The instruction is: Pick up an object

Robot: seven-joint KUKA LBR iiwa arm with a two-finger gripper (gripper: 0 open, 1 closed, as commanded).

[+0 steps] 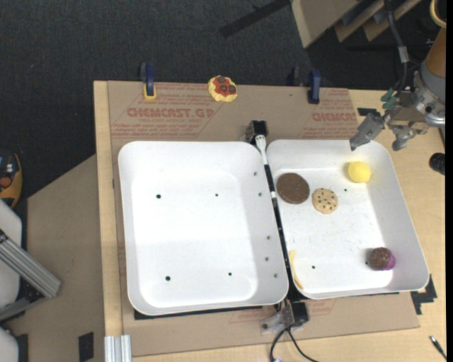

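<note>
Hovering above the right bin [403, 212], the pincer [384, 134] seemingly spreads wide, gripping nothing.

Right bin [407, 233]: yellow ball [359, 172], brown disc [292, 188], cookie [325, 201], purple ball [381, 259].

A brown board [233, 106] printed with red lettering covered the bench, held at its far edge by two blue clamps [148, 79], with a third, black clamp [257, 131] between the two white bins [191, 297]. Dark carpet [78, 42] stretched behind and to the left of the bench. Pale wooden pieces [340, 21] lay at the top right, and a grey metal rail [28, 269] angled in at the lower left. Cables [294, 346] trailed off the near edge. Even light fell from above, casting soft shadows.
</note>
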